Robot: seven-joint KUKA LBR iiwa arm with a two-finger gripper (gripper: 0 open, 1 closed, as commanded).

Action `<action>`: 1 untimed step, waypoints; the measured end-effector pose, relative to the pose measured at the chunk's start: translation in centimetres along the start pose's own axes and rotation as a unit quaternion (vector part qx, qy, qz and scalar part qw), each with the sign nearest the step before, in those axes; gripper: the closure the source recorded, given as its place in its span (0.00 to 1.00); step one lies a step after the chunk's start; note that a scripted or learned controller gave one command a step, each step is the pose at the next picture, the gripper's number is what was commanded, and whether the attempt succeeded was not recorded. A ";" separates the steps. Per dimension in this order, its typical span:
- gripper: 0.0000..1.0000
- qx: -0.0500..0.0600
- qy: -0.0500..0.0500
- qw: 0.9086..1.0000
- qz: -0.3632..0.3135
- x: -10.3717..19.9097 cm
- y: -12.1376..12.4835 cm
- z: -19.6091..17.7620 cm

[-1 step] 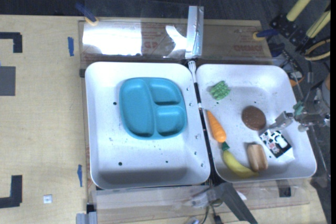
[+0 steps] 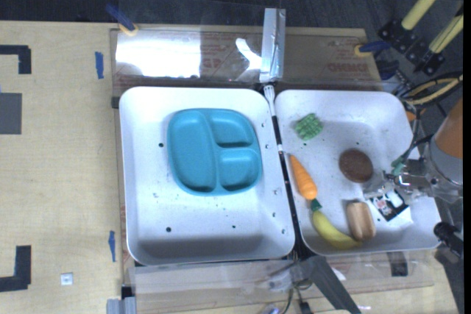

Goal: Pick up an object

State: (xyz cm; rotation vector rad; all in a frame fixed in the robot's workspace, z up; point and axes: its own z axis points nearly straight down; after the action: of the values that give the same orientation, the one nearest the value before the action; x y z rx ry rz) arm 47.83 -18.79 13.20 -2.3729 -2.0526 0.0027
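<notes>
I'm in from the rt side, arm [image 2: 447, 171] over the rt edge of the rt bin [image 2: 346, 112], gripper [image 2: 398, 181] sitting above the bin's rt part, approx mid-height along that wall. Can't tell from this angle whether my grip is released or clenched; nothing visibly held between. Pickable stuff is all in the rt bin w/ me: brown round piece [image 2: 356, 165] just left of the gripper, close but apart from it; tan bread roll [image 2: 360, 220] below that, near the bin's front edge, lying lengthwise front-to-back; yellow banana [image 2: 329, 228] touching the roll's left side, curved along the front-left corner; orange carrot [image 2: 302, 176] w/ a green stub at its lower end, along the left wall, its tip just above the banana; small green ridged piece [image 2: 308, 126] toward the back-left, well apart from the rest. Left bin [image 2: 140, 108] holds a blue divided tray [image 2: 213, 151], flat, approx centred, slightly toward the back. The 2 bins touch side by side on the pale wood tabletop [image 2: 59, 173]. Clear plastic sheet [image 2: 191, 33] stands behind the left bin.
</notes>
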 end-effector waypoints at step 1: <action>0.00 -0.024 -0.003 0.982 0.189 0.5 2.4 2.6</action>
State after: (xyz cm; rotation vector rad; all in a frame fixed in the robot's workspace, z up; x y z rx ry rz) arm 50.22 -18.66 10.61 -2.7532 -1.5861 -0.0381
